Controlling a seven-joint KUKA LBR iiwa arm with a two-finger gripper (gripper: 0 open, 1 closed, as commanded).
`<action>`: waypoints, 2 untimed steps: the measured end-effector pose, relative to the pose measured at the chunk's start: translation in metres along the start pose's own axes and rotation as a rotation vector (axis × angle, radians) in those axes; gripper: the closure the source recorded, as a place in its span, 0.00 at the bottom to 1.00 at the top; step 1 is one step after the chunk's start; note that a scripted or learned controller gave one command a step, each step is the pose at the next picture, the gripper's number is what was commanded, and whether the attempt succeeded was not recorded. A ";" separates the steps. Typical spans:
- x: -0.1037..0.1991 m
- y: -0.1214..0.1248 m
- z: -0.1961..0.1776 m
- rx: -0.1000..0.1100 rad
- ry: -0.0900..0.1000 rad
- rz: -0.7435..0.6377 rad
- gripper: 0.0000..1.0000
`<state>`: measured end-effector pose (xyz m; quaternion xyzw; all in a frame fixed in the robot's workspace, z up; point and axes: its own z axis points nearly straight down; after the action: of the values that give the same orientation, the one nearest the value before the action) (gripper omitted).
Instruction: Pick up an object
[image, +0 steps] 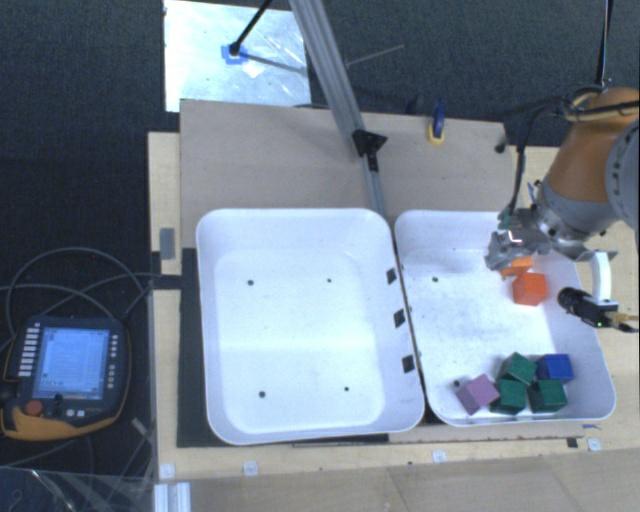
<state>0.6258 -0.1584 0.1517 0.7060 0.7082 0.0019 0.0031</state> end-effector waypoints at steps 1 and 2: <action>0.000 -0.008 -0.056 0.000 0.000 0.000 1.00; 0.001 -0.007 -0.065 0.003 0.001 -0.001 1.00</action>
<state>0.6184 -0.1578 0.2163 0.7056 0.7086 0.0012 0.0015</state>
